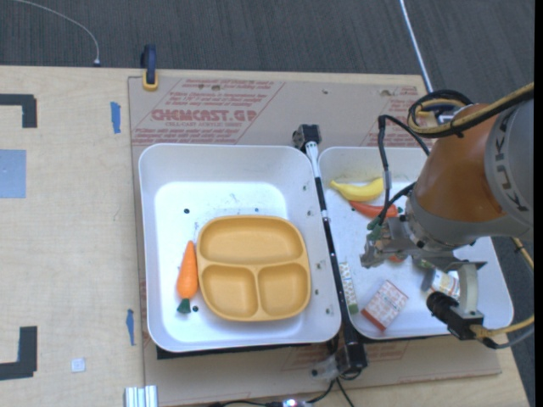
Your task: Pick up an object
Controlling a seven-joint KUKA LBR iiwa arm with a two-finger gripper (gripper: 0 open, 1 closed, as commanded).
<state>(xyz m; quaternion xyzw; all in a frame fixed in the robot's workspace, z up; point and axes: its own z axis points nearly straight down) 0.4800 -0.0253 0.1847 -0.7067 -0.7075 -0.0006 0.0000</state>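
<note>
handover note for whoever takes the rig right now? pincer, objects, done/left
Pincer: low inside the right bin, whether open or shut cannot be told; nothing seen held.
Right bin: banana at the far end, a red-orange piece just beside it, small red-and-white box at the near end.
Left bin: yellow divided tray, toy carrot lying along its left side.
Done: arm is over the right bin.
Left: no pick confirmed; grasp and lift still to do.

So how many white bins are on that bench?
2. The left shallow white plastic bin holds an orange divided plate and a toy carrot; the right white bin sits beside it, under the arm.
</note>
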